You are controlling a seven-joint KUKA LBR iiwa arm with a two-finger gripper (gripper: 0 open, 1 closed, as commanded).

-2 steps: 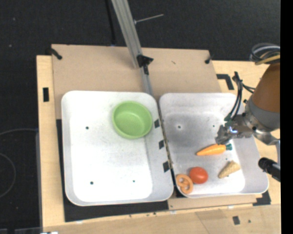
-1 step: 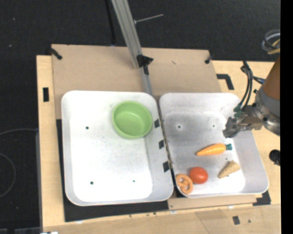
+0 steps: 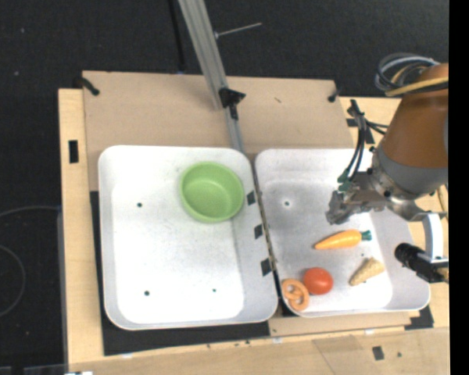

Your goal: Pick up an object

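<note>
In the right bin (image 3: 297, 182) lie an orange carrot (image 3: 340, 241) with a green tip, a red tomato (image 3: 318, 280), a pretzel-like orange ring (image 3: 295, 294) and a tan wedge (image 3: 366, 271). My gripper (image 3: 342, 209) hangs just above the carrot, near its upper left side, apart from it as far as I can see. The grey arm with its orange band (image 3: 418, 127) reaches in from the right. Nothing shows between the gripper's tips.
A green bowl (image 3: 212, 192) sits in the left bin (image 3: 141, 241) near its upper right corner. A metal pole (image 3: 207, 49) slants down to the divider between the bins. Cables (image 3: 359, 143) run along the arm.
</note>
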